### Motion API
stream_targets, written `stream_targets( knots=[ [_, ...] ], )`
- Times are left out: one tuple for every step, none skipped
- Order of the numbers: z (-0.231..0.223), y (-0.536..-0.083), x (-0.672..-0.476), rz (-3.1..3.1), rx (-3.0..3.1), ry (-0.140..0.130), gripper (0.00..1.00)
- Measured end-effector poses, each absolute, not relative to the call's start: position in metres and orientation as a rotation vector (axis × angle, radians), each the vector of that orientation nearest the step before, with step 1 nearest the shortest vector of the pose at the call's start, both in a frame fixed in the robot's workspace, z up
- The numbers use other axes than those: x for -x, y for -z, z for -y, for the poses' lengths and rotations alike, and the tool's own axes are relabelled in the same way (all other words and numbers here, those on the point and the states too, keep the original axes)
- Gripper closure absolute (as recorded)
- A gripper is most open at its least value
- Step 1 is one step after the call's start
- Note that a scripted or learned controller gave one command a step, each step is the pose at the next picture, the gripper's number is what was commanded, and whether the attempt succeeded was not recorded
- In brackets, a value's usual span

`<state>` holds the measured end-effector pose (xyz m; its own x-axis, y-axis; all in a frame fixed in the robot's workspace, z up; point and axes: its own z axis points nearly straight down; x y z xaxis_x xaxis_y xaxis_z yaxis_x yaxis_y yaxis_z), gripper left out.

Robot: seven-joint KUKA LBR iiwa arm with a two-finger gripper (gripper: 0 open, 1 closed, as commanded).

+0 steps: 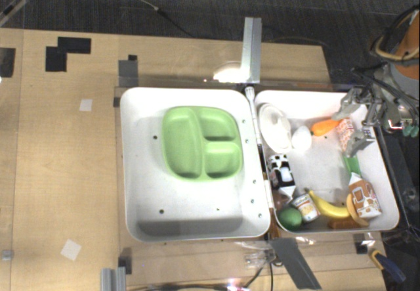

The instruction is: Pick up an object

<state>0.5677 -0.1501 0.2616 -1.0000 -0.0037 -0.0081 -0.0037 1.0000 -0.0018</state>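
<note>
**Arm low over the right bin's far corner**

The arm (400, 53) reaches in from the right edge, its orange band at the top right corner and its wrist angled down toward the far right corner of the right bin (387, 171). The claw (357, 122) hangs over that corner amid cables; whether it is apart or together I cannot tell. Just below it lie a small printed packet (346, 133) and an orange carrot (325, 127), beside a white egg (301, 138) and a white bowl (274, 125). Nearer the front wall sit a banana (328, 207), a green ball (289, 217), a small can (305, 206) and a brown carton (364, 199). The left bin (141, 152) holds a green divided tray (201, 142). Both bins rest on the wooden bench (59, 171).
</note>
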Motion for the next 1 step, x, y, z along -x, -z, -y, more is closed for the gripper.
stream_targets(
  knots=[
    [0.1722,-0.1501,-0.5332,-3.139,0.156,-0.002,0.0]
  ],
)
